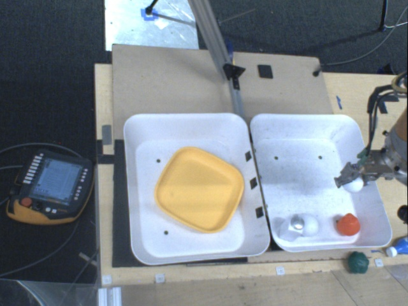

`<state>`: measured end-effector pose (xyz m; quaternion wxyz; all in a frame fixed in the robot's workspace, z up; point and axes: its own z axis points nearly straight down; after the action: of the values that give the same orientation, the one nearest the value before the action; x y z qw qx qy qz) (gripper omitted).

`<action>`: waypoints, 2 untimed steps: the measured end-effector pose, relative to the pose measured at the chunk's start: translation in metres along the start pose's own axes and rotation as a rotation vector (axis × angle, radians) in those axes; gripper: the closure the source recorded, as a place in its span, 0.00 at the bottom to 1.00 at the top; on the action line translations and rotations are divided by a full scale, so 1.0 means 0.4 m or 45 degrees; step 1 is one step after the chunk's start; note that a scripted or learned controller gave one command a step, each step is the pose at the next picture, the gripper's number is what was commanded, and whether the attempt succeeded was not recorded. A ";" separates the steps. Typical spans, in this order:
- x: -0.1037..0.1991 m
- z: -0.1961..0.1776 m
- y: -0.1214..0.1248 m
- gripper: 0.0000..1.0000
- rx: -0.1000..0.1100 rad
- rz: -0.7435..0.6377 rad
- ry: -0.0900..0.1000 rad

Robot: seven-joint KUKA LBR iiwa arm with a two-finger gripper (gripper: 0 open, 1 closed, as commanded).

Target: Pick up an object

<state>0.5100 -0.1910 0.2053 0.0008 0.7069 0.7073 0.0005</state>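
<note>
Far left, on the dark floor: a yellow and grey control box with a screen and a wire.

Next, on the bench: the left bin, white and shallow. Inside it, in the middle: a yellow plate, lying flat, square with round corners.

Touching it on the right: the right bin. Near its front wall: a small shiny white thing, too blurry to name. Just beside that, further right: a red ball.

Above the red ball, by the bin's right side: the gripper, down low in the bin, at the end of the grey arm coming in from the right. Right at its tip: a white ball, touching or nearly touching. Open, closed or holding the ball: cannot tell.

Out of the bins, on the bench in front of the right corner: a green ball. Near it, at the far right edge: a small blue and white thing.
</note>
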 end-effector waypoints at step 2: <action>0.242 0.026 0.100 1.00 0.002 -0.006 0.002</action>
<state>0.5499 -0.0940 0.1948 -0.0002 0.7053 0.7089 0.0006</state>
